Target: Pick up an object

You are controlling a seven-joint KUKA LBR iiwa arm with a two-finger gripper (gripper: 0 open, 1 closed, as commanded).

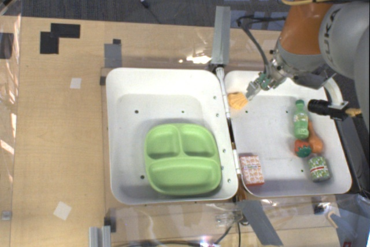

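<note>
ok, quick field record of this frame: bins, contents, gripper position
left bin: green divided tray
right bin: yellow-orange piece at upper left corner; green bottle, orange item and small green-capped jar along right side; pink patterned box at lower left
gripper: over right bin's upper left, next to the yellow-orange piece
grasp: nothing seen between its fingers

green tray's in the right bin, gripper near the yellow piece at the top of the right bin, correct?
Not quite. The camera view shows the green tray in the left bin, not the right bin. The rest holds: the gripper is near the yellow piece at the top of the right bin.
</note>
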